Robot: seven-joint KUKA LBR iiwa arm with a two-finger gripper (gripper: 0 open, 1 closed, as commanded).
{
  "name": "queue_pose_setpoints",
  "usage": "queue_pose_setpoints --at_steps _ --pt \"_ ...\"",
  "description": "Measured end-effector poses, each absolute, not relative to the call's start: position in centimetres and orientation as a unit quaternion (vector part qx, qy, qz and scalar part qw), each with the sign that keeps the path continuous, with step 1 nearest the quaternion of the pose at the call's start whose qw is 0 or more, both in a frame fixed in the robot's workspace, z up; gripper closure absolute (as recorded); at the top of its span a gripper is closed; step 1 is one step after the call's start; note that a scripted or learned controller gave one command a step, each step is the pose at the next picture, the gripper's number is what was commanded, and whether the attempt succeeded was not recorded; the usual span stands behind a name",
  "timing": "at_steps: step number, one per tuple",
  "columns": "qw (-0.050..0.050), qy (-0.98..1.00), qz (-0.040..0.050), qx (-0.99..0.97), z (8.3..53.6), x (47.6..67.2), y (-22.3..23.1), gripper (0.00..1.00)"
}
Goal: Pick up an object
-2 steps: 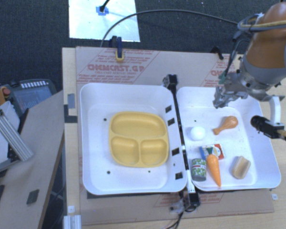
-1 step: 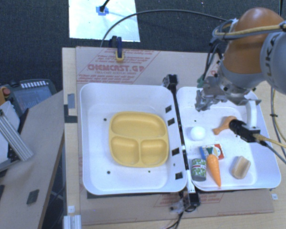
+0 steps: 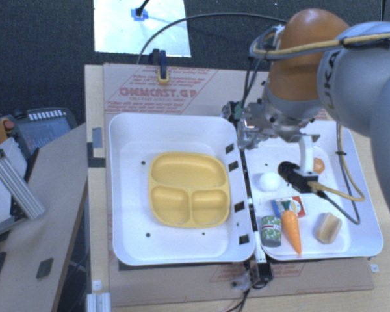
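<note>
Poised over the right bin's (image 3: 370,239) white ball (image 3: 269,181), light, smooth, best pinched across its middle; finger state impossible to tell

The floor (image 3: 45,31) is covered in dark, speckled carpet that fills the top and left of the view. On it at the top lies a pale, shiny square sheet (image 3: 141,18) with a small blue marker (image 3: 140,13) near its upper middle; a thin dark rod runs up from the marker. The surface (image 3: 95,194) is light wood, overlaid by a flat cardboard sheet (image 3: 159,91) printed with red lettering. A yellow-and-black clamp (image 3: 161,67) grips the cardboard's far edge. At the left stands a lower tan table (image 3: 45,207), with a dark handheld control pendant (image 3: 39,127) behind it and a ribbed aluminium rail (image 3: 13,177) lying slantwise across its corner. Lighting is even and soft.
</note>
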State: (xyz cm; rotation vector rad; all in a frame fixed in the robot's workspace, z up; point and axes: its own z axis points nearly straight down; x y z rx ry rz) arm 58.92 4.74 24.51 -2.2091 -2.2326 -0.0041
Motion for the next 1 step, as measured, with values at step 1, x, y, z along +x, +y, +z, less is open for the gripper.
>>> queue_pose_setpoints --at_steps 1 --pt "0.000 -0.710 -0.0009 -0.704 24.49 58.48 9.54 1.00"
